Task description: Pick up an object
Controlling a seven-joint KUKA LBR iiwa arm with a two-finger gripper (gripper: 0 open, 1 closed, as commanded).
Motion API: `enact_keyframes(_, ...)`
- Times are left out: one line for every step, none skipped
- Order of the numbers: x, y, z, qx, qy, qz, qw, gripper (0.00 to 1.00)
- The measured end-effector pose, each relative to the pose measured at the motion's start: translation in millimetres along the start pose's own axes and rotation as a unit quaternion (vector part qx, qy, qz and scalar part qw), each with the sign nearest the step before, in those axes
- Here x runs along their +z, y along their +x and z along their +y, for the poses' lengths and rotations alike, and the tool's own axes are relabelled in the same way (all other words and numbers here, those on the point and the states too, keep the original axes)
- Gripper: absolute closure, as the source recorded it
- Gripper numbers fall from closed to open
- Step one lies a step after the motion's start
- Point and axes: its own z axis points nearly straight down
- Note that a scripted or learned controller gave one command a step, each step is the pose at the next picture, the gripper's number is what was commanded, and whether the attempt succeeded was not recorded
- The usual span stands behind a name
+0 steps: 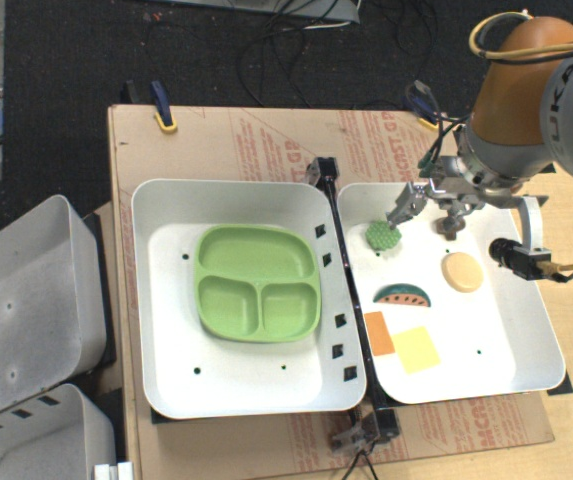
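My arm point(531, 88) reaches in from the right, wrist bent down over the far end of the right bin point(526, 343). My pincer point(428, 210) hangs there with its fingers spread apart, one slanting toward the green broccoli piece point(383, 236) — nothing sits between them. The broccoli lies near the divider point(346, 278). Nearer the front lie a tan round piece point(462, 272), a watermelon slice point(403, 296), an orange card point(378, 332) and a yellow square point(416, 348) — bare floor remains along the right wall. The left bin point(156, 298) holds a green tray point(258, 283).

Glossy white plastic bins point(166, 298) sit on matt, seemingly cardboard-covered bench point(256, 143).
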Motion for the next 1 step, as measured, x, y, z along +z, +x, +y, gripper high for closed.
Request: enact_keyframes(-6.6, 0.0, 2.5, -0.001, -0.006, -0.001, 1.0, 0.0)
